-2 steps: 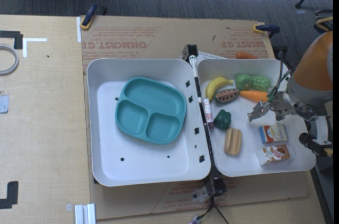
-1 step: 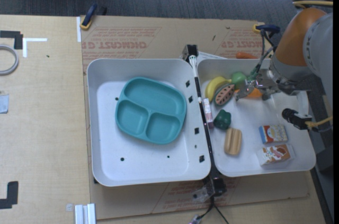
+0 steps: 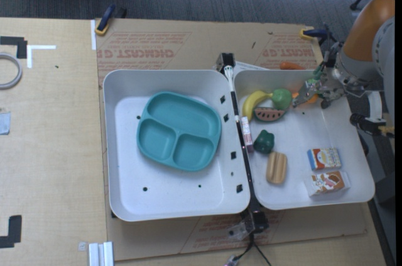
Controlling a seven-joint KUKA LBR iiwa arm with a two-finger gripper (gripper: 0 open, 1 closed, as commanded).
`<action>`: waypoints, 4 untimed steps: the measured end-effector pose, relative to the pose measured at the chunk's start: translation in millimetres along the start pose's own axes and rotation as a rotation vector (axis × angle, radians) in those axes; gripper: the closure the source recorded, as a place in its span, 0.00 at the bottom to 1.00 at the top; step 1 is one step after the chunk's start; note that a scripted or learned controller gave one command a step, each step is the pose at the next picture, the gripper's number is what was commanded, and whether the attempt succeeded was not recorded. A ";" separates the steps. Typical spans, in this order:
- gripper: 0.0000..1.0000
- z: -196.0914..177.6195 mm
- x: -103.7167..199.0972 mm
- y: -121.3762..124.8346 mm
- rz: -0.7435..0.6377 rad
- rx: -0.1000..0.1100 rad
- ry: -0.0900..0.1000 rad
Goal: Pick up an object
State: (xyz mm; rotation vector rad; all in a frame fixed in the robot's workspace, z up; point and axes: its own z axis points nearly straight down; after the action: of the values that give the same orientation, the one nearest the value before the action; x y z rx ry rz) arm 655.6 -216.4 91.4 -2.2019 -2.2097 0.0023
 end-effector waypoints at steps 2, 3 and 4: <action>0.00 0.1 37.5 -34.8 0.000 -0.017 -0.016; 1.00 -10.2 37.1 -34.6 -0.003 -0.018 -0.018; 1.00 -185.9 61.7 -68.3 -0.001 -0.018 -0.016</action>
State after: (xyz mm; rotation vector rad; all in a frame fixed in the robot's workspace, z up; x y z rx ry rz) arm 590.2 -157.6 279.3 -2.2181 -2.2278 0.0002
